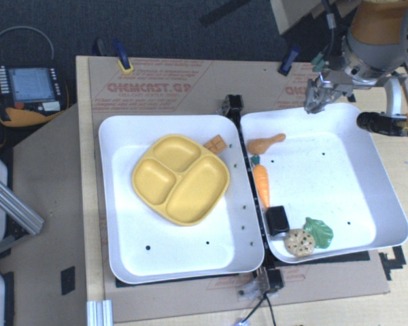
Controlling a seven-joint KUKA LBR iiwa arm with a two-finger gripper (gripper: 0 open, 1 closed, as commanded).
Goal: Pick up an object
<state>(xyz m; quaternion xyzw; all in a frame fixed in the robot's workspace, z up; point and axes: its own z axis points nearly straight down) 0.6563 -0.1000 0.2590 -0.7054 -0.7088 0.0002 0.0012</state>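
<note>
My gripper point(317, 100) hangs over the far rim of the right bin point(353, 182), with nothing visible between its fingers. In that bin a tan drumstick point(265, 143) lies at the far left. An orange carrot point(260, 184) lies along the left wall below it. Nearer the front sit a black block point(277, 219), a round cookie point(299, 242) and a green leafy piece point(319, 231). The gripper is well apart from all of them, up and to their right.
The left bin point(122, 243) holds a yellow three-compartment plate point(181, 178), with a small brown waffle-like piece point(215, 144) at its far right edge. A black clamp point(232, 104) sits between the bins at the back. The arm enters from the upper right.
</note>
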